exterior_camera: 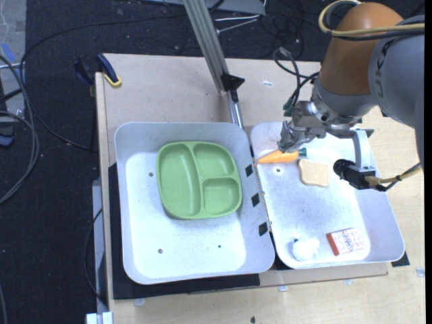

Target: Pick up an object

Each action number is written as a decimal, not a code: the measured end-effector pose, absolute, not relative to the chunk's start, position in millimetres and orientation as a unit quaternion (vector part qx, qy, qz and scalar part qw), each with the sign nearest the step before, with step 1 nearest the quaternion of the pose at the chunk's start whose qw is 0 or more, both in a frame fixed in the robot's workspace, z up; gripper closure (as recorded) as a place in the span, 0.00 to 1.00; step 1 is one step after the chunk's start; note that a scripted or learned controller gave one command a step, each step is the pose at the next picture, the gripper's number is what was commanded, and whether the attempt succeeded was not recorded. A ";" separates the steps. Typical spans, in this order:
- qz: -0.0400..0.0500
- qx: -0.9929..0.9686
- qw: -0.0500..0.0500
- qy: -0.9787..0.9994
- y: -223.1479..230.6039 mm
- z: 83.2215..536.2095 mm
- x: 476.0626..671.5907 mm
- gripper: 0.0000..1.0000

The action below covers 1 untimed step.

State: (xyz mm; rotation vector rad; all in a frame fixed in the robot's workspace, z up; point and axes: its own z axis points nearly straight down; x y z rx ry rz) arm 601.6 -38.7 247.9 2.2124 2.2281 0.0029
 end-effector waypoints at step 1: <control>0.001 0.705 0.000 0.710 10.4 234.4 616.6 1.00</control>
